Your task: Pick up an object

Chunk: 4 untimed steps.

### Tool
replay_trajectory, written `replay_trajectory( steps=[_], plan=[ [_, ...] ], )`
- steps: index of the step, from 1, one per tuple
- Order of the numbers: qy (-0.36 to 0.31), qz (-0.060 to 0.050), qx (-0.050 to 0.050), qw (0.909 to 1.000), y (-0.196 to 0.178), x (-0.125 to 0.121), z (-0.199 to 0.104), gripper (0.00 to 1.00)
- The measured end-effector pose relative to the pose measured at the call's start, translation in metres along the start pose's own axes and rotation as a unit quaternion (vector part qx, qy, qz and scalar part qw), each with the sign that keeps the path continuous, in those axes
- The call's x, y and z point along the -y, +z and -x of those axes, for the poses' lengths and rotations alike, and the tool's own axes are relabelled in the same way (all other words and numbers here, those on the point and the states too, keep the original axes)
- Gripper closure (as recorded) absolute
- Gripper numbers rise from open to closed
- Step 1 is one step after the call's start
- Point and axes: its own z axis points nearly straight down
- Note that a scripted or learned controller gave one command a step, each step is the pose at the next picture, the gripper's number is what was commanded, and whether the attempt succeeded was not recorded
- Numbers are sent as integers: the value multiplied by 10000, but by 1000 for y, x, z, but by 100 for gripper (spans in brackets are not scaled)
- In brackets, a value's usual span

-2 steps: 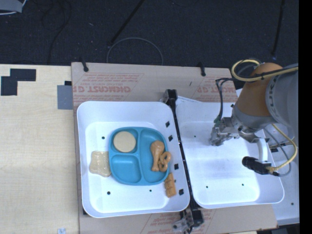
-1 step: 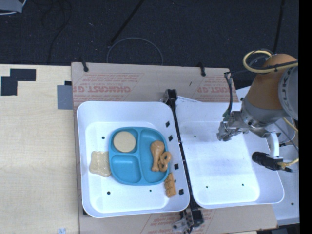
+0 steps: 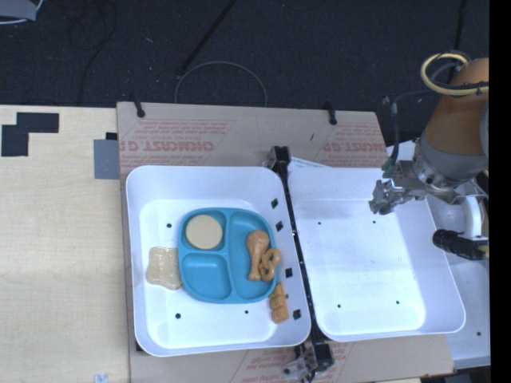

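Likely light, rigid toy food: the drumstick on the blue tray offers a narrow shank; claw state unclear, nothing visibly held

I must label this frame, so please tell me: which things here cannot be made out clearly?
- Grey two-finger gripper, over the right white bin: too small and blurred to judge its fingers.
- Grey arm with orange band: cut off by the right edge.
- Tan pieces in the blue divided plastic tray, such as the twisted one: too small to identify.
- Tan piece beside the tray: contact with the tray unclear.
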Motion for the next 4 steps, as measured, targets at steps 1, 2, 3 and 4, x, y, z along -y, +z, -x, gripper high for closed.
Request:
replay_trajectory(
  steps=[1, 2, 3, 4],
  plan=[
    [-1, -15, -4, 10000, -26, 0, 1, 100],
    [-18, -38, -19, 10000, -25, 7, -56, 100],
    [-18, -50, -17, 10000, -13, 26, -107, 100],
    [-15, -48, -14, 10000, -17, 47, -147, 100]
  ],
)
